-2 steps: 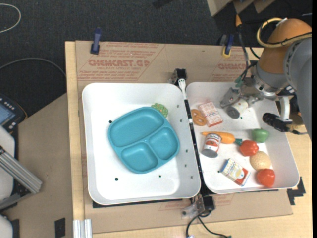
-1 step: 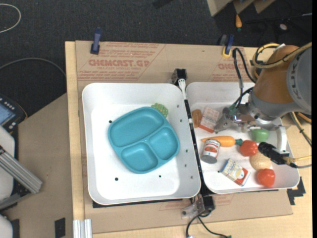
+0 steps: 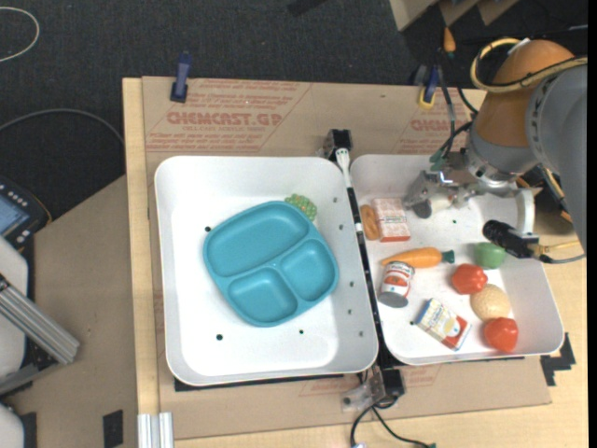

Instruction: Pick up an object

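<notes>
- My gripper (image 3: 424, 197) hangs over the far end of the right-hand shallow white plastic bin (image 3: 550, 297), its dark fingers slightly apart with nothing between them.
- The likeliest target, a small white-and-orange rectangular box (image 3: 391, 220), lies flat on the bin floor just beside my gripper, touching a tan oblong piece (image 3: 370, 222) by the divider.
- I judge the box light and stiff, probably thin card that dents if squeezed hard; I would take it across its shorter width, away from the tan piece.
- Its long axis runs roughly from the far wall towards the bin's near side, slightly slanted.
- A slim orange toy carrot (image 3: 415, 259) with a green tip lies near mid-bin, its long axis almost crosswise, the green end pointing away from the divider; it looks hard, smooth plastic, apt to roll and slip, so I would close across its middle.
- A small red-and-white can (image 3: 396, 282) lies tilted beside the carrot; round and slick, by my reckoning.
- In the left-hand bin (image 3: 177, 250) rests a teal three-compartment plastic plate (image 3: 269, 261), a green leafy bit (image 3: 302, 204) at its far edge.
</notes>
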`<state>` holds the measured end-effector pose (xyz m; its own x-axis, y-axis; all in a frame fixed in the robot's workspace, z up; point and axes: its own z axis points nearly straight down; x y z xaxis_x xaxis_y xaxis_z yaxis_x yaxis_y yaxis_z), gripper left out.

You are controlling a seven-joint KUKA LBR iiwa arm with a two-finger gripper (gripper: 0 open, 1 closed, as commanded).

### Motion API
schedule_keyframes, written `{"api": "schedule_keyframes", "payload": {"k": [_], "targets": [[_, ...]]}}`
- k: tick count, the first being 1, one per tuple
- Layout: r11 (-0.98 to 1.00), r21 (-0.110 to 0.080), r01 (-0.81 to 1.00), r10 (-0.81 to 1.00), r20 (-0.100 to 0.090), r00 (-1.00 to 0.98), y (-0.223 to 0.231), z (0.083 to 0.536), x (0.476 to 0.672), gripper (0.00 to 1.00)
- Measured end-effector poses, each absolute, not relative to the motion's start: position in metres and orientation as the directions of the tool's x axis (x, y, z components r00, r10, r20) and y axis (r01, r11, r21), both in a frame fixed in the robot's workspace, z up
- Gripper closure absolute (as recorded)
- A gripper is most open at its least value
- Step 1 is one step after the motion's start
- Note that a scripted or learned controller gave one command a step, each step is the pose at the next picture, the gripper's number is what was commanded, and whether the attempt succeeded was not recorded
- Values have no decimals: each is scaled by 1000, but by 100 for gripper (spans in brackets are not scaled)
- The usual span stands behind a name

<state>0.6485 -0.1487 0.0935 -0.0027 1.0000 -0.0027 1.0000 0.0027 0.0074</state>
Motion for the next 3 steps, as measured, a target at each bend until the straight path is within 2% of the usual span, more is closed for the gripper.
{"api": "schedule_keyframes", "payload": {"k": [1, 2, 3], "targets": [[1, 5, 1000, 1000, -2, -1, -148, 104, 646, 100], [5, 0, 1000, 1000, 0, -5, -90, 146, 667, 100], [-3, -7, 1000, 1000, 2, 3, -101, 109, 658, 100]]}}
